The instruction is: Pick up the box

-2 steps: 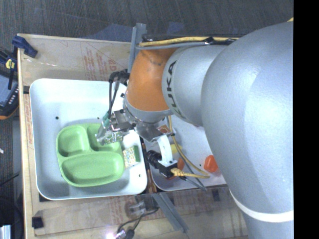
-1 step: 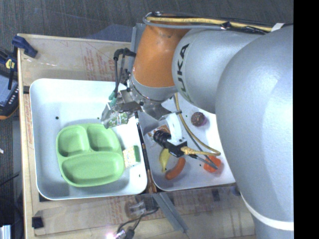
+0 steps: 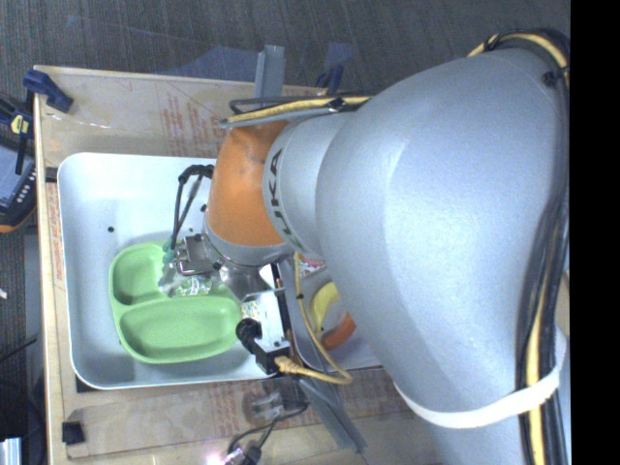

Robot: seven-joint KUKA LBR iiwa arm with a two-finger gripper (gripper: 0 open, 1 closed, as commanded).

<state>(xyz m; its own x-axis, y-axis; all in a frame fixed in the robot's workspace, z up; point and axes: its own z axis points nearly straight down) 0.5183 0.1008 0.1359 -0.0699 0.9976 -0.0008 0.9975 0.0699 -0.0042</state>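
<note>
A light green container (image 3: 174,329) with two hollow compartments lies in the left white bin (image 3: 87,201), towards its near side. My gripper (image 3: 190,281) hangs low over the ridge between the two compartments, below the orange wrist band (image 3: 242,201). The wrist hardware hides the gripper's tip and whatever it touches. I cannot make out any other box-like object in the left bin.
The grey arm (image 3: 436,240) covers most of the right bin. A yellow object (image 3: 325,303) and an orange object (image 3: 339,332) peek out below the arm in the right bin. The far part of the left bin shows bare white floor. Black cables run along the wrist.
</note>
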